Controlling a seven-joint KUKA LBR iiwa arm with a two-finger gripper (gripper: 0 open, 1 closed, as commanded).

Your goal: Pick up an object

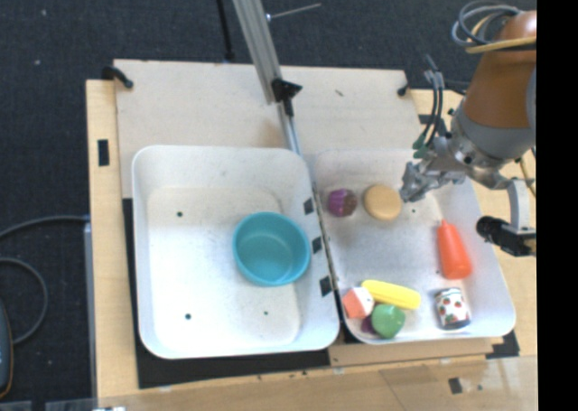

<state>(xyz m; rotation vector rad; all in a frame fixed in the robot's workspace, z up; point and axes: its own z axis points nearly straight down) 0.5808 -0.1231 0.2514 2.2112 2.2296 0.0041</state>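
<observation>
Nearest the lens, along the right bin's (pixel 470 332) front edge: green piece (pixel 388 320), yellow piece (pixel 392 294) touching it, a small red-and-white block (pixel 358 301) just beside them, and a patterned can-like item (pixel 452 307) near the corner. Orange carrot-shaped toy (pixel 454 250) lies further back by the right wall. Tan round object (pixel 383 202) and purple object (pixel 340 202) sit near the bin's middle, apart from each other. Left bin (pixel 181 174) holds a blue bowl (pixel 271 248). Gripper (pixel 414 185) hangs low just right of the tan round object, nothing visibly between its fingers; their spread is probably narrow, but I cannot tell from this angle. Risk: descending off-centre would nudge the round piece away toward the purple one instead of straddling it.
</observation>
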